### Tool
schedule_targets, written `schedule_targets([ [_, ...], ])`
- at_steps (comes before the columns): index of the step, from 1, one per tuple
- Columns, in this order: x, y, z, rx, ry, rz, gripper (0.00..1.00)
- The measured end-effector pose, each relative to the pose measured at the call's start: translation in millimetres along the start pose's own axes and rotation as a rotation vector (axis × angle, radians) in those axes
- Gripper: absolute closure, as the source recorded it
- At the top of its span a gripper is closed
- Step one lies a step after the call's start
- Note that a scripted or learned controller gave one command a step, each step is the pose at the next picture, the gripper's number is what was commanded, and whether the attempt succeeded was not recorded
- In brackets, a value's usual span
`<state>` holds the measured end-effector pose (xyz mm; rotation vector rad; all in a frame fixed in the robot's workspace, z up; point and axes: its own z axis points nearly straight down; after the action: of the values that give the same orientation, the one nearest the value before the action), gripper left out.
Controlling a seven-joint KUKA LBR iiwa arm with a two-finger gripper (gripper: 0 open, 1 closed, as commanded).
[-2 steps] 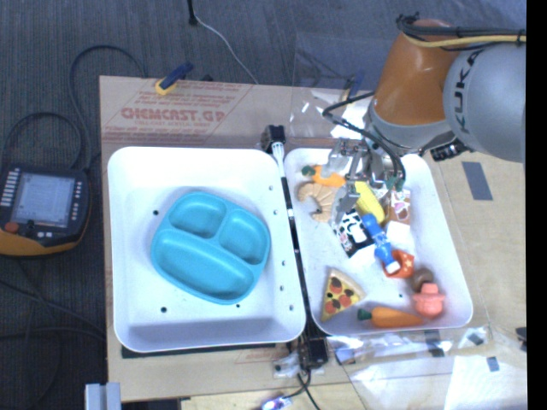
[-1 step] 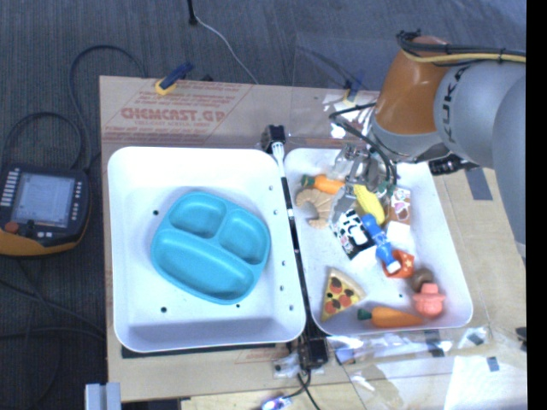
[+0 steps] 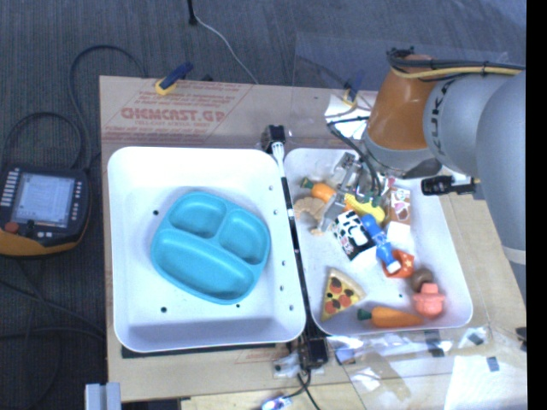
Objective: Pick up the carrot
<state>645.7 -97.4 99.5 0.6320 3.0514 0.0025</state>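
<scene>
- Carrot point(image 3: 395, 317) lies at the near edge of the right-hand bin point(image 3: 455, 273), long axis running left to right, green stub toward the pizza-slice toy point(image 3: 341, 294) and thick orange end toward the pink toy point(image 3: 429, 300), which sits just beside it.
- Gripper point(image 3: 352, 180) hangs over the far part of that same bin, above a cluster of toys: an orange piece point(image 3: 322, 191), a yellow one point(image 3: 366, 202), a black-and-white spotted block point(image 3: 349, 227) and a blue bottle-like toy point(image 3: 373, 230).
- State of the gripper is something you cannot tell from this slanted view; nothing shows between its tips, so treat it as carrying nothing.
- Carrot and gripper are well apart, at opposite ends of the bin, with the red-and-white piece point(image 3: 397, 263) lying between them.
- To do this reach well, you would lift clear of the toy cluster before you travel, so nothing is dragged along.
- You should come down over the middle of the orange body, not the thin green tip, with the closing direction set across the carrot's width.
- You have little room: the bin wall is just beyond the carrot on the near side, and the pink toy crowds its thick end, so a descent shifted slightly toward the pizza slice looks safer.
- The blue divided tray point(image 3: 211, 244) in the left bin point(image 3: 128, 229) plays no part in this step.
</scene>
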Motion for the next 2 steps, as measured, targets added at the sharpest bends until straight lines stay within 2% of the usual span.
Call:
schedule_targets([
  [1, 18.7, -11.7, -0.2, 0.000, -0.007, 0.358, 0.00],
  [2, -12.6, -5.0, 2.0, 0.002, 0.003, 0.655, 0.00],
])
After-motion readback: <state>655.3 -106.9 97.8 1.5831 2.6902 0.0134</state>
